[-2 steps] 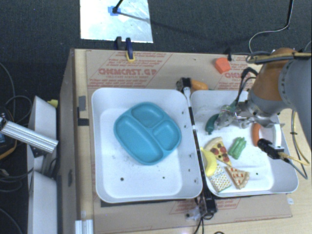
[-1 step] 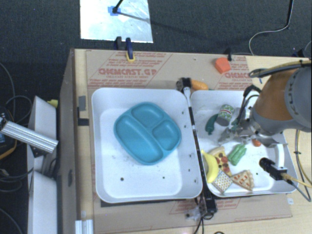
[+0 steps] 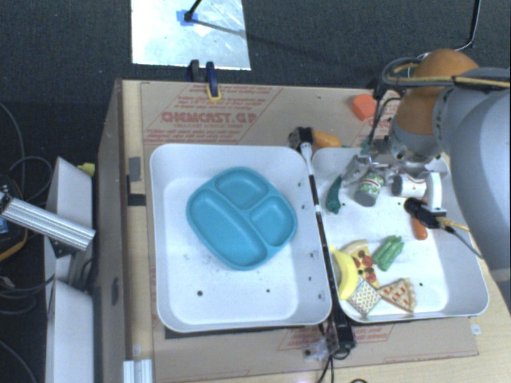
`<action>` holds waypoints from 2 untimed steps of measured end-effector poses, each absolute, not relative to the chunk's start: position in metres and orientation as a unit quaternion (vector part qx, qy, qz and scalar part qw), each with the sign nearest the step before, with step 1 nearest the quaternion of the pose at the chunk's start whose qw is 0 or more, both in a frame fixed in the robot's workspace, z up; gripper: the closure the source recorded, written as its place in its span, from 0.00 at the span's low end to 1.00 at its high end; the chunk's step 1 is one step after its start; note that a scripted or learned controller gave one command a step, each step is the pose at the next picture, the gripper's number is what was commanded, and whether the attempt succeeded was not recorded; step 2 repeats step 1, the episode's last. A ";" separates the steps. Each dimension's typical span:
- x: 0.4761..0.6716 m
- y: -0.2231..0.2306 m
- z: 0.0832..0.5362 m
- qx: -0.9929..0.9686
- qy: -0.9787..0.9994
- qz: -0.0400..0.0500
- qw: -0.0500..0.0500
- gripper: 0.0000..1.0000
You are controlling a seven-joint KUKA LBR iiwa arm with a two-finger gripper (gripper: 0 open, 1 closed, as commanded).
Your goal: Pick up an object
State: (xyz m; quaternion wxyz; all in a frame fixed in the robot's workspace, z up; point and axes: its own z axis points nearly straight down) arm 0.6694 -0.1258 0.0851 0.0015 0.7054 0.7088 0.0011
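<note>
My gripper [image 3: 365,172] hangs low over the back left part of the right bin [image 3: 471,294]. A small can with a green label [image 3: 370,190] lies right beneath it, touching or nearly touching it. A dark teal item [image 3: 333,195] lies just left of the can by the bin's left wall. Further forward are an orange carrot [image 3: 420,229], a green pepper [image 3: 389,250], a banana [image 3: 346,272], a pizza slice [image 3: 398,295] and a waffle piece [image 3: 364,298].
The left bin [image 3: 184,302] holds a blue divided plate [image 3: 239,216]. An orange item [image 3: 326,140] rests at the back rim between the bins. An orange block [image 3: 363,106] lies on the bench behind the right bin.
</note>
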 end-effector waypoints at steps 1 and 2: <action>0.671 -0.126 0.097 0.704 0.710 0.002 0.003 1.00; 0.671 -0.126 0.097 0.704 0.710 0.002 0.003 1.00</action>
